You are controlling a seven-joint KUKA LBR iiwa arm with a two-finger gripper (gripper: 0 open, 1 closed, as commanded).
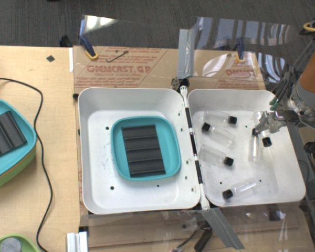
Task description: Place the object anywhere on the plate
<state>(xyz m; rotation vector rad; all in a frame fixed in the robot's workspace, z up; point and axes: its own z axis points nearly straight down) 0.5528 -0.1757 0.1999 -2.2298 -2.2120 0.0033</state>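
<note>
Teal plate [146, 147] in left bin [94, 140]; pincer [262, 124] over right bin's [283, 188] vials [219, 133].

The counter and what we see lying straight on it

We see a pale wooden counter [37, 203] carrying two shallow white bins side by side, the left bin [94, 193] touching the right bin [289, 190] along their inner edges. Behind them a sheet of printed cardboard [126, 67] lies flat. At the counter's left edge rests a stack of teal plates [16, 156], with a black cable [39, 140] looping past it.
</note>
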